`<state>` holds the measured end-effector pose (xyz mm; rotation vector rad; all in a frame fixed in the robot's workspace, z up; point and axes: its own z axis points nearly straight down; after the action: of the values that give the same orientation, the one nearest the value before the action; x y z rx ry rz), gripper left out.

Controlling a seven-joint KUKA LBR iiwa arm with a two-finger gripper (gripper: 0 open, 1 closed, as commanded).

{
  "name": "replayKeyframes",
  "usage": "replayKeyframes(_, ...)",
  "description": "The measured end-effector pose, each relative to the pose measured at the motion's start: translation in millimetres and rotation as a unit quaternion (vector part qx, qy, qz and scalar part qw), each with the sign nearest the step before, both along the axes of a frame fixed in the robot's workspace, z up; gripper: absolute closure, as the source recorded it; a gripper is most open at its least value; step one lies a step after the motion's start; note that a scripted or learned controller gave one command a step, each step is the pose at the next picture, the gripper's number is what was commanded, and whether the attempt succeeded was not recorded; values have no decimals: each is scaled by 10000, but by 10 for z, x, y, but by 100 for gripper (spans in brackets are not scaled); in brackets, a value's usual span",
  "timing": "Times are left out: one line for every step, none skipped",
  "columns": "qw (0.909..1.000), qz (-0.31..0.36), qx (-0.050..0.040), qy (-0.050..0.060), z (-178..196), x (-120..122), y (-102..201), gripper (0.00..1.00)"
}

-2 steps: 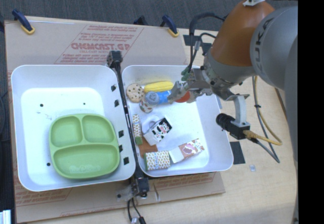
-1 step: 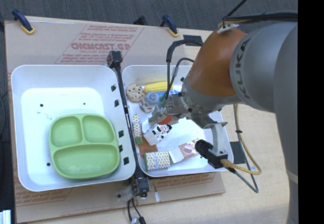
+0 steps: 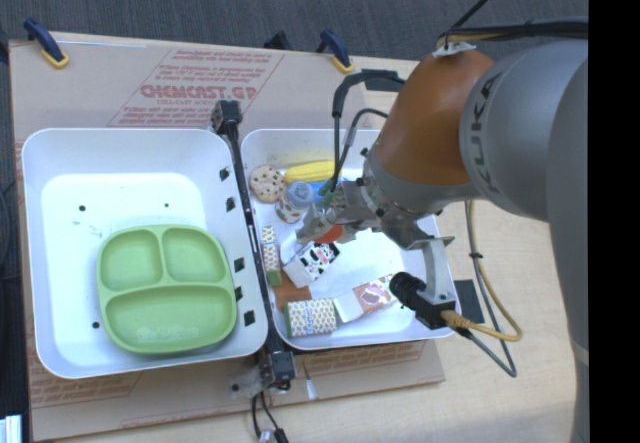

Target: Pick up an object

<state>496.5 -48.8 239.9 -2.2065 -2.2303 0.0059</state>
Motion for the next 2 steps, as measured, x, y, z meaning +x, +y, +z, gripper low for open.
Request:
replayKeyframes(10000, 23, 1, 5, 101, 6, 2, 100)
replayKeyframes(10000, 50, 2, 9, 202, 11, 5, 100)
